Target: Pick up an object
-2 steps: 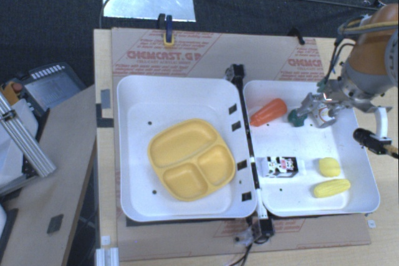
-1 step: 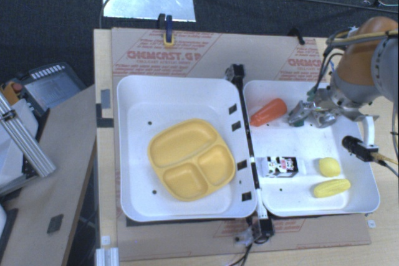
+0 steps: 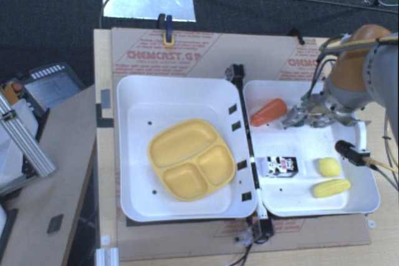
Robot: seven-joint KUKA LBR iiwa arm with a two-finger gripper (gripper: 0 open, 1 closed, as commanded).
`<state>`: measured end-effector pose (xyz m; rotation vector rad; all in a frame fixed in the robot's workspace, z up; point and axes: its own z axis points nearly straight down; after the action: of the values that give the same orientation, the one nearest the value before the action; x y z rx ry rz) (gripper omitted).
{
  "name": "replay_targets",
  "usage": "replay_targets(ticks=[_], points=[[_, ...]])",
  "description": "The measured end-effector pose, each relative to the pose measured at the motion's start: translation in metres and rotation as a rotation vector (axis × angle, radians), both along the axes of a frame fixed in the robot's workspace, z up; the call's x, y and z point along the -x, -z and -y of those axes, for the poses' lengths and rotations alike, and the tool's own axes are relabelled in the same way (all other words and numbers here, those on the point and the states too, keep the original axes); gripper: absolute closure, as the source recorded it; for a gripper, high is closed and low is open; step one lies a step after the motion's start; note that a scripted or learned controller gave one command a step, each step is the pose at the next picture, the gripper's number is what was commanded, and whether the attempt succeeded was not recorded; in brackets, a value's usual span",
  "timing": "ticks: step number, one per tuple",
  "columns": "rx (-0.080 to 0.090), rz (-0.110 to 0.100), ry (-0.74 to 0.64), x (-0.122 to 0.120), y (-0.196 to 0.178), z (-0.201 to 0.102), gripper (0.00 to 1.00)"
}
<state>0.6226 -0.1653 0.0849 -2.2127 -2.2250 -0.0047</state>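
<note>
In the right bin (image 3: 368, 199) lie an orange carrot (image 3: 268, 111) at the back left, a small black-and-white carton (image 3: 282, 166) near the middle divider, a yellow lemon (image 3: 329, 166), and a yellow corn cob (image 3: 331, 187) toward the front right. My gripper (image 3: 292, 118) hangs low over the back of this bin, pointing left, just to the right of the carrot's thick end. Nothing shows as held in it.
The left bin (image 3: 134, 134) holds a yellow plate (image 3: 190, 159) with three compartments. A black divider strip (image 3: 244, 140) with clips runs between the bins. The grey arm (image 3: 374, 75) with its orange band comes in from the right above the right bin's back corner.
</note>
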Motion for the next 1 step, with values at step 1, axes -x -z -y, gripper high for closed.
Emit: replay_targets(ticks=[1], points=[[0.004, 0.005, 0.0, -0.0008, -0.0115, 0.0013, 1.0]])
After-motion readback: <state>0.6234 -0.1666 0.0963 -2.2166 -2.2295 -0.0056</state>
